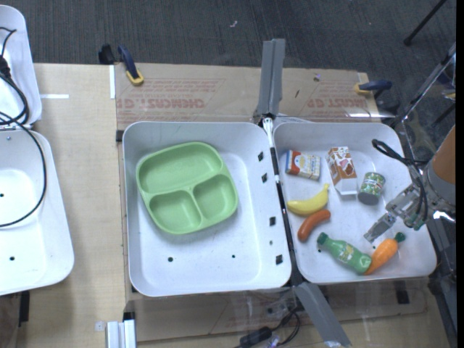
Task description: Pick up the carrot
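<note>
The orange carrot [384,254] with its green top lies tilted in the front right corner of the right bin [362,127]. Its lower tip touches the green bottle [344,254]. My gripper [381,223] reaches in from the right and hangs just above and slightly left of the carrot's top end. It is open, nothing sits between its fingers, and one fingertip [370,235] points down toward the bin floor beside the carrot.
The right bin also holds a red sausage [314,224], a banana [308,203], a small carton [303,164], a second carton [341,169] and a green can [372,187]. A green divided plate [187,187] lies in the left bin [145,267].
</note>
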